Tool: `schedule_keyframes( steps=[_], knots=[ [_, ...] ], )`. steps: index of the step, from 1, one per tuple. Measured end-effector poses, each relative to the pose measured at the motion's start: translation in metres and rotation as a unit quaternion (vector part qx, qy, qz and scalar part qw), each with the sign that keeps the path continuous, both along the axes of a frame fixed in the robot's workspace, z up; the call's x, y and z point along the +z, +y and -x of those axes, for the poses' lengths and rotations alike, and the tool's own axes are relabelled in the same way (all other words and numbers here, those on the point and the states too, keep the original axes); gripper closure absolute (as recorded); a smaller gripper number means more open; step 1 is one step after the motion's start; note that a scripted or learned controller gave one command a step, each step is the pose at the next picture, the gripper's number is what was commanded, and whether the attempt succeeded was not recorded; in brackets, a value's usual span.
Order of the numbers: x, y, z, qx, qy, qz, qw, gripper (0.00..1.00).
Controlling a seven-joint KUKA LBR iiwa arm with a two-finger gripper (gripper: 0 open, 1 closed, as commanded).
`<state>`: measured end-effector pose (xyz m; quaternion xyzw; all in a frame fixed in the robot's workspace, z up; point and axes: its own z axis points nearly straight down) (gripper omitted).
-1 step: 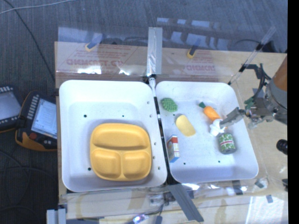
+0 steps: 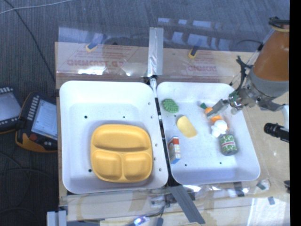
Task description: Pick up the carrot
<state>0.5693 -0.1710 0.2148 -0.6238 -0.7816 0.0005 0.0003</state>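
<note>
two shallow white bins sat side by side on the bench, the left bin (image 2: 75,102) bearing a yellow divided tray (image 2: 122,152) and the right bin (image 2: 244,166) bearing the smaller things. in the right bin a green round piece (image 2: 170,105) lay near the upper left corner, a pale yellow piece (image 2: 186,126) just below and right of it, and a small red and white carton (image 2: 175,149) close to the dividing wall. a green speckled can (image 2: 228,144) lay toward the right wall, with a white piece (image 2: 218,128) touching its upper end. the carrot (image 2: 216,118), a small orange bit, lay just above that white piece, crowded between it and the gripper (image 2: 217,107). the gripper reached in from the right at a slant, its dark tip just above the carrot, close to touching. whether the tip was parted or closed, and whether it had hold of anything, could not be told. a teal and orange piece (image 2: 203,106) lay just left of the tip.
</note>
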Motion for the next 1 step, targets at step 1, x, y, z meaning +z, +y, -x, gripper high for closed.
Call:
schedule_keyframes(
  steps=[1],
  knots=[
    [-0.0420,-0.0309,-0.0359,0.079,0.000,0.0009,0.9969,0.00]
  ],
)
